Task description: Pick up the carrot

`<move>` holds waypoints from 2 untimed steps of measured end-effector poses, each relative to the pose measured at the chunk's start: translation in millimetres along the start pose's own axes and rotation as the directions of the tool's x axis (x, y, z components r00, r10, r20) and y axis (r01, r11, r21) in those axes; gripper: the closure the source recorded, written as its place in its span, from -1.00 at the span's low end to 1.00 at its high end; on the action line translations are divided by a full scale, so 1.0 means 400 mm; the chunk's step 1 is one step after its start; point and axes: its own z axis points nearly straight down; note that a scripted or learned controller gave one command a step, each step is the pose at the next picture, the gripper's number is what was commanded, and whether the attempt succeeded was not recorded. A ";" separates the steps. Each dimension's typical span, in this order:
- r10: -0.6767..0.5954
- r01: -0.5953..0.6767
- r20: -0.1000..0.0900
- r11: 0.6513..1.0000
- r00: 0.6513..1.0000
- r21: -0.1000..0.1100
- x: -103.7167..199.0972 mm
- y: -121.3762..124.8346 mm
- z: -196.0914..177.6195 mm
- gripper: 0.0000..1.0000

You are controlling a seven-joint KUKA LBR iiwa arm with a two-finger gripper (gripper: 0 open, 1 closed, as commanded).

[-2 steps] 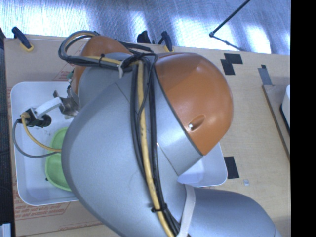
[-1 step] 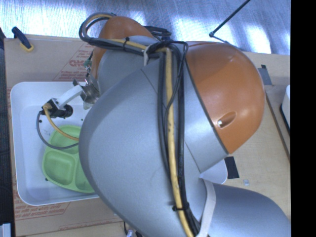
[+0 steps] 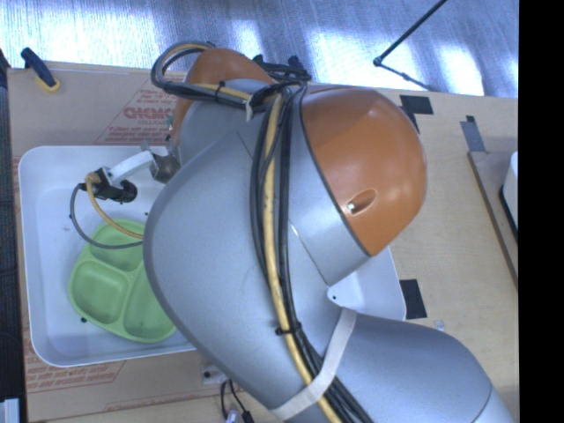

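Camera view
Hidden: you see the grey arm (image 3: 264, 263) covering most of both bins; the gripper and the carrot lie somewhere beneath it.
Visible: the left white bin (image 3: 35, 236) holds a green divided tray (image 3: 110, 289), partly covered by the arm.
Writing: red print on the cardboard (image 3: 145, 117), cut off and unreadable.
Grip state: you cannot tell.
Carrot position: cannot tell.

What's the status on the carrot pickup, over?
Arm reaching over the bins, blocking most of the view. Gripper state unreadable. Carrot not sighted. Green divided tray lies in the left bin.
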 end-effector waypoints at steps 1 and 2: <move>0.006 -0.006 0.005 1.000 1.000 0.001 -0.296 -0.117 0.006 -1.00; -0.008 0.008 0.010 1.000 1.000 -0.003 -0.165 -0.117 0.011 -1.00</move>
